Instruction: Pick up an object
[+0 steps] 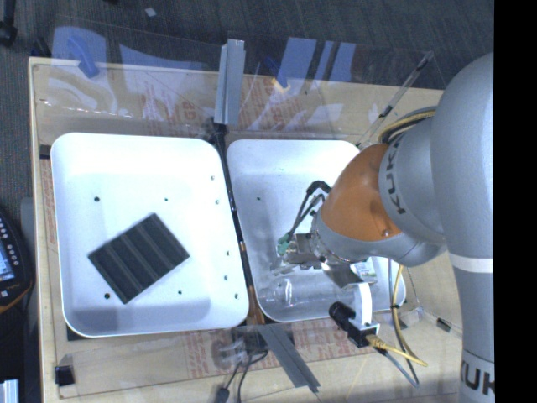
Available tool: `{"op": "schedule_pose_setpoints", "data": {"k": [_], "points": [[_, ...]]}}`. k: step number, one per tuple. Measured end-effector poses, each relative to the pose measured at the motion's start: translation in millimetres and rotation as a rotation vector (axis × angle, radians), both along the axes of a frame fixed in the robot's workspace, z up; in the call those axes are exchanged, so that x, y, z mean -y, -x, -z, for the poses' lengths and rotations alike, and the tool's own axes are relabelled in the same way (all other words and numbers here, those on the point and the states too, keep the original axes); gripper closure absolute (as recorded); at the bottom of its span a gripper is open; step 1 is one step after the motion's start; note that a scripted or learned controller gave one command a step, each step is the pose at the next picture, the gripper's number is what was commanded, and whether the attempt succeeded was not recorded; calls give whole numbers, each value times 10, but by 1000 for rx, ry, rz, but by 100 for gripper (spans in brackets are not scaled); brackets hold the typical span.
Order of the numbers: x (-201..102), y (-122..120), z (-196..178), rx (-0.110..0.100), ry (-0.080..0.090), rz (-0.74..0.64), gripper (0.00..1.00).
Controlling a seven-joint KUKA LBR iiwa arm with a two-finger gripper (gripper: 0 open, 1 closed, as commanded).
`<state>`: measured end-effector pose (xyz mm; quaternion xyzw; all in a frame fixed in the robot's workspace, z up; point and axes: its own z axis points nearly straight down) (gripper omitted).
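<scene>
Over right bin [277, 166], end effector [295, 254], perhaps.

White letters "KU" are showing on the grey robot arm [470, 225] at the lower right, and again sideways near its orange band; nothing else is reading clearly.

Grey arm [457, 183] enters from right side, bent steeply down over the right bin [260, 175]. Orange band [357, 204] above wrist faces the camera. Wrist points down toward bin's near edge. Gripper [295, 267] sits low by that edge, mostly hidden under the wrist; black cables loop beside it.
</scene>
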<state>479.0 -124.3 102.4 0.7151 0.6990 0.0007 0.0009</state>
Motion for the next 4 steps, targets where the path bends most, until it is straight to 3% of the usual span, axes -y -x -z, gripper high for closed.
{"op": "schedule_pose_setpoints", "data": {"k": [1, 2, 3, 4], "points": [[-2, 2, 4, -1, 0, 0, 0], [469, -544, -328, -4, -1, 135, 0], [746, -456, -1014, -3, -1, 130, 0], [811, -355, -623, -7, -2, 185, 0]]}}
